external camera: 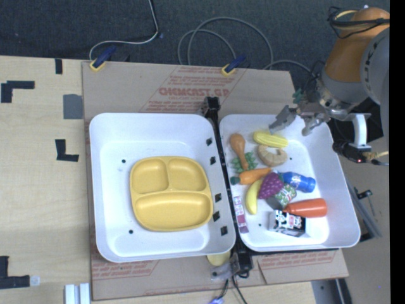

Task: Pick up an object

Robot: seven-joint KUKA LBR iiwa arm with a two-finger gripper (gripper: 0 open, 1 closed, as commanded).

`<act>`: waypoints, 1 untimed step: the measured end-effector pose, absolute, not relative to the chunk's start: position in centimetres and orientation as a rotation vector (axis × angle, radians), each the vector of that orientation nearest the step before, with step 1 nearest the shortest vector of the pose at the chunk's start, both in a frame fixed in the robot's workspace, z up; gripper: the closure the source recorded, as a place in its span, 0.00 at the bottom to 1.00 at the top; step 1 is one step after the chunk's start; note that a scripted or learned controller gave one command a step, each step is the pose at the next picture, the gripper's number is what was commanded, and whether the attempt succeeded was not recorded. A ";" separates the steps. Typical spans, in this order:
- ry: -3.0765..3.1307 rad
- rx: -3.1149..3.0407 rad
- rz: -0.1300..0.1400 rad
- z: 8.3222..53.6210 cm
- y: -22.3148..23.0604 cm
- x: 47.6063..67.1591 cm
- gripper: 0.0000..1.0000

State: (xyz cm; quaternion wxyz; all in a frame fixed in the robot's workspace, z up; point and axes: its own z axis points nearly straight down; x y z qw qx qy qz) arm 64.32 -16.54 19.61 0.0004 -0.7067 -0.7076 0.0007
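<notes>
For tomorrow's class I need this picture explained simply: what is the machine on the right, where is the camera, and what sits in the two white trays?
The camera looks down at a slant from above the bench. The grey and orange machine is a robot arm; its two-fingered tool hangs open above the right bin, holding nothing. That bin holds toy food: a corn cob, a drumstick, a carrot, grapes, a banana and a blue bottle. The left bin holds a yellow divided plate.
</notes>
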 end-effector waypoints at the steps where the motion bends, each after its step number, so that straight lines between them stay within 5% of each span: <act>1: -2.235 -2.231 -0.015 10.7 -13.4 66.9 0.00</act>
